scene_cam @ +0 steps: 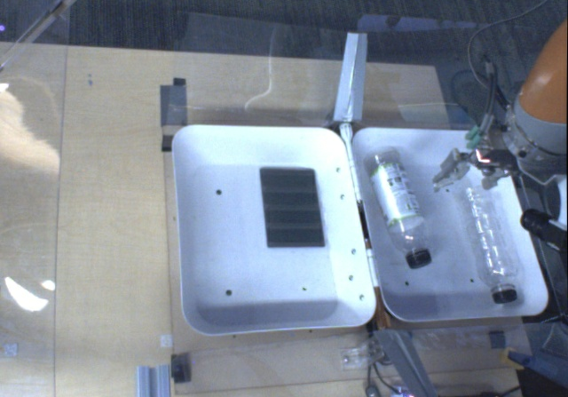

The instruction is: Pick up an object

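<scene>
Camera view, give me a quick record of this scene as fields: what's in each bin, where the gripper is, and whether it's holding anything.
left bin: one dark ribbed rectangular pad, lying flat near the middle
right bin: two clear plastic bottles with dark caps
labelled bottle: lying down on the bin's left side, cap toward the near edge
plain bottle: lying down on the bin's right side, cap toward the near edge
gripper: over the right bin's far part, between the two bottles' far ends
held object: none seen between the fingers

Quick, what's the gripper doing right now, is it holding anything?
Gripper: open, holding nothing, above the right bin between the two clear bottles.
</scene>
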Robot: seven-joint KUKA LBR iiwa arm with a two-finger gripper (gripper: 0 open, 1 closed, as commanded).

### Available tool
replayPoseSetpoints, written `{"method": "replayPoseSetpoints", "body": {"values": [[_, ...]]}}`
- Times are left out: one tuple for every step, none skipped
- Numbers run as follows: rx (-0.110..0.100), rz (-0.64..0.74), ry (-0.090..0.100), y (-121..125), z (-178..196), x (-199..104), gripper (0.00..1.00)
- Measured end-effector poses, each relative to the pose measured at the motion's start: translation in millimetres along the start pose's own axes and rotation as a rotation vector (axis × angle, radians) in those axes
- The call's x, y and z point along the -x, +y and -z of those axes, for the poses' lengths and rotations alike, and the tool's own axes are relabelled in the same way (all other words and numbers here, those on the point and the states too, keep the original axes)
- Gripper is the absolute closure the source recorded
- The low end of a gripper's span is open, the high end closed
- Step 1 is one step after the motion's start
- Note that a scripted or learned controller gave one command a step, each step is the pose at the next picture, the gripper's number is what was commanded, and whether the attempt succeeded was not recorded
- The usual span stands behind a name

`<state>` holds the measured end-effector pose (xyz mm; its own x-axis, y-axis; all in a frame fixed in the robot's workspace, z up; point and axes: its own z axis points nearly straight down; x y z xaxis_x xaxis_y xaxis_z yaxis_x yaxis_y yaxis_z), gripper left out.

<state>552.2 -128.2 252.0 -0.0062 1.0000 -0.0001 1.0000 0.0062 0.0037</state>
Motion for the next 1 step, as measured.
{"method": "replayPoseSetpoints", "body": {"values": [[-0.002, 0.006, 0.0, 30.3, -110.4, 74.2, 0.0]]}}
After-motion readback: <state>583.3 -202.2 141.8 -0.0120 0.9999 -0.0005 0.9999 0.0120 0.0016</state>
